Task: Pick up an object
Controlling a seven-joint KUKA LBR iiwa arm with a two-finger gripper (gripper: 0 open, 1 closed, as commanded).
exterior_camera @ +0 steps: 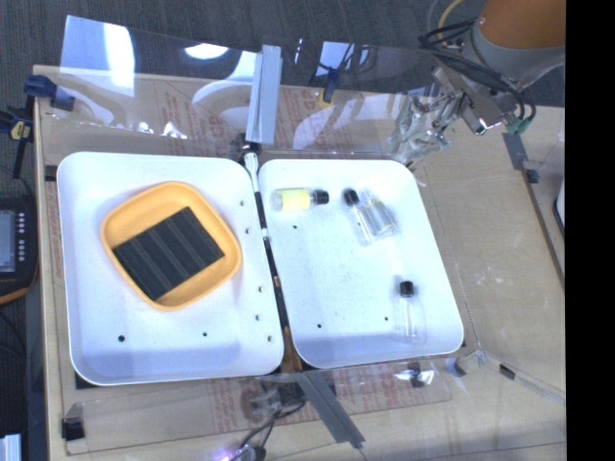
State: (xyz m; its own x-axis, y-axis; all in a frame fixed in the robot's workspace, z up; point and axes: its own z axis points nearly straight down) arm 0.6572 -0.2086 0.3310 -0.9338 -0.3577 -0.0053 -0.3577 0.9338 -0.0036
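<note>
So the gripper [428, 128] sits upper right of the frame, above the right bin [437, 257]; can't tell its state. In that bin: a yellow bottle [296, 199], two clear vials [369, 214] and [407, 309]. Left bin [82, 257] has an orange dish [170, 245].

Right white bin [437, 257] holds a small yellow-filled vial [299, 199] lying near its far-left corner, a clear black-capped vial [368, 214] beside it, and another clear black-capped vial [408, 308] near its right wall.
</note>
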